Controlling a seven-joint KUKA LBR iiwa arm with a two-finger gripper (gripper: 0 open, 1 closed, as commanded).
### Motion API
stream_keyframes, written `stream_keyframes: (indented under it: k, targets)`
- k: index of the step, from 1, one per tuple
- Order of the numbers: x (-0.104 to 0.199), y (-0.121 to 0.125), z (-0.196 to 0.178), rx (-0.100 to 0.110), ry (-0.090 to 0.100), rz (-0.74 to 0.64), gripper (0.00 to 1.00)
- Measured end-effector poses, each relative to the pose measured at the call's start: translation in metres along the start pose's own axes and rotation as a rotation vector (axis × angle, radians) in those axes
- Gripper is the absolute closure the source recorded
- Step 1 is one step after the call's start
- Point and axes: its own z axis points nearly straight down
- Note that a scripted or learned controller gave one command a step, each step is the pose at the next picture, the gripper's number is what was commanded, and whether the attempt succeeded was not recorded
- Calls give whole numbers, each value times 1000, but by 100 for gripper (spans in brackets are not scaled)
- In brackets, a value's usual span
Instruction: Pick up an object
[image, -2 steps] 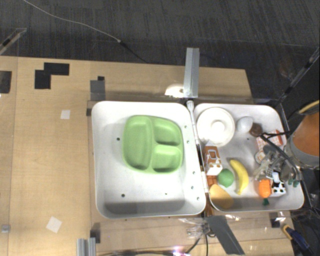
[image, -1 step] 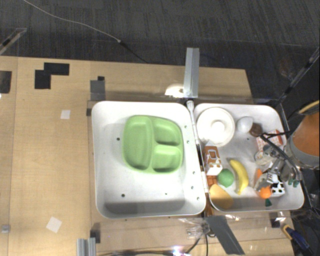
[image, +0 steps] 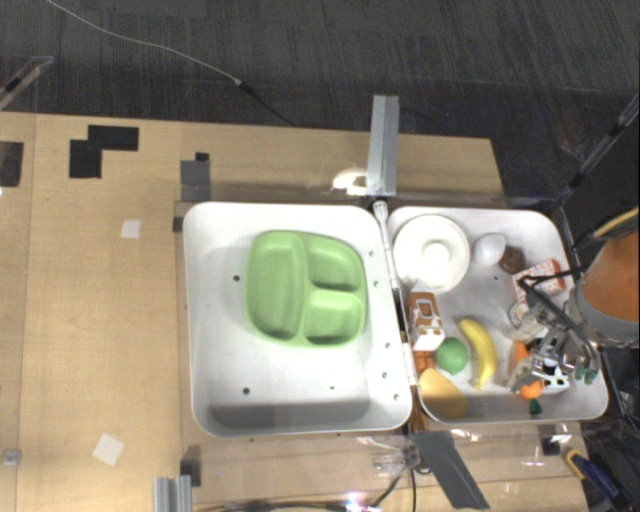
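The right bin (image: 497, 296) holds several small items: a yellow banana (image: 481, 350), a green ball (image: 452, 356), a yellow-orange fruit (image: 441, 391), a small brown and white carton (image: 426, 320) and a white round bowl (image: 432, 251). My gripper (image: 548, 368) hangs low over the bin's right side, below the orange band of the arm (image: 610, 285). It sits right of the banana, amid cables. A small orange piece (image: 531, 389) lies just beneath it. I cannot see anything held in it.
A green divided plate (image: 303, 287) lies in the left bin (image: 205, 330). A small white cup (image: 490, 248), a brown lump (image: 513, 260) and a red and white packet (image: 545, 272) sit at the right bin's far side. A grey post (image: 383, 145) stands behind the bins.
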Motion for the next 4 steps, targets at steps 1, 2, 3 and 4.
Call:
stream_keyframes:
  k: [1, 2, 3, 4]
  targets:
    - [0, -1, 0, 1, -1, -34, 0]
    - [0, 1, 0, -2, 0, 51, 0]
    - [-6, 3, -14, -3, -22, 46, 100]
    - [-6, 3, -14, -2, -21, 46, 0]
